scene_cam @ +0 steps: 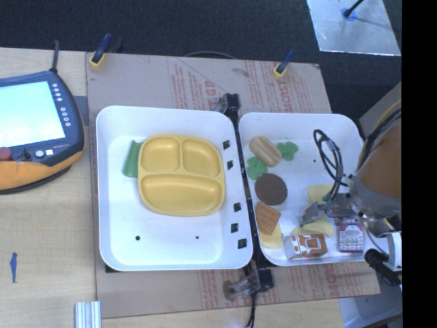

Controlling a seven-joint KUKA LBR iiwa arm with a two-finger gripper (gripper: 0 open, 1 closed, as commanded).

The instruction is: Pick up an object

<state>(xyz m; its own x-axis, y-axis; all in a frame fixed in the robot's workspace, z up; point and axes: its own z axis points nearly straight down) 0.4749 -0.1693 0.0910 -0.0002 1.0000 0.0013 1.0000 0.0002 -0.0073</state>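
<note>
Cardboard (205,74) covers the bench under two white bins. Left bin (116,183) holds a yellow tray (181,175) over a green piece (131,158). Right bin (300,123) holds toy food: bun (265,150), brown disc (271,188), waffle (267,218), packets (308,245). Gripper (315,214) hangs low above the packets; whether it is apart or together, I cannot tell.
</note>
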